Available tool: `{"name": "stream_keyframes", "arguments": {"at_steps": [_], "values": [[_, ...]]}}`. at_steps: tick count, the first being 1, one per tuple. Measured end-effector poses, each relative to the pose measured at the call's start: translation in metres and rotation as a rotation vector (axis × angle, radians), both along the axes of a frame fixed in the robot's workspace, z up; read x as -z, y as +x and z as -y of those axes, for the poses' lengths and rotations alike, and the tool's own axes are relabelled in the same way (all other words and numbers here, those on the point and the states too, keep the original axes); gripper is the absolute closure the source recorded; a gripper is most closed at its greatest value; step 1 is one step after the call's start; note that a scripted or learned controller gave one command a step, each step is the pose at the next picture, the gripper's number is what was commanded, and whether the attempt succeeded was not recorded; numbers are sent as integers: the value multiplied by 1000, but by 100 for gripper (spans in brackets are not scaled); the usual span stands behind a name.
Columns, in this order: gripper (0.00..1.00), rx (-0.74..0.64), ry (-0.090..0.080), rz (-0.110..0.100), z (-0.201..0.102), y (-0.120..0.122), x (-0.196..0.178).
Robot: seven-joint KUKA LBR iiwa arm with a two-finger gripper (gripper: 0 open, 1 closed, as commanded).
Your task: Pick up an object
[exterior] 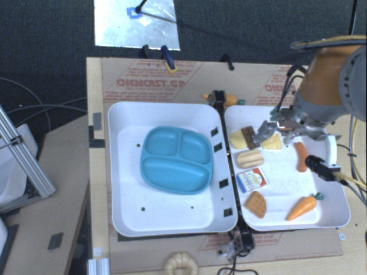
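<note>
Gripper (268, 132) low over right bin (338, 211), upper-left part, just beside yellow cheese wedge (273, 142) & brown block (249, 136). Finger gap and any hold: cannot tell. Pick not yet done, judging by items lying flat. Likely target = cheese wedge, long axis approx left-right. Blue tray (175, 159) sits in left bin.

A robotics lab, plainly — two white bins (172, 110) clamped onto a cardboard-covered table (149, 76), loose cables (26, 105) trailing over dark carpet (46, 33), aluminium framing (23, 159) at left, a grey-and-orange industrial arm (330, 82) over toy food (256, 203).
</note>
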State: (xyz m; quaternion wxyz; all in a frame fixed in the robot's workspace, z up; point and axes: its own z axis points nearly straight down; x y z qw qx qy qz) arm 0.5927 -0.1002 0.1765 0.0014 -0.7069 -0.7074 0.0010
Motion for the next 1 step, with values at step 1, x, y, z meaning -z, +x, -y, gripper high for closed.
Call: {"name": "stream_keyframes", "arguments": {"at_steps": [1], "values": [[0,0,0,0,-4,-9,48]]}}
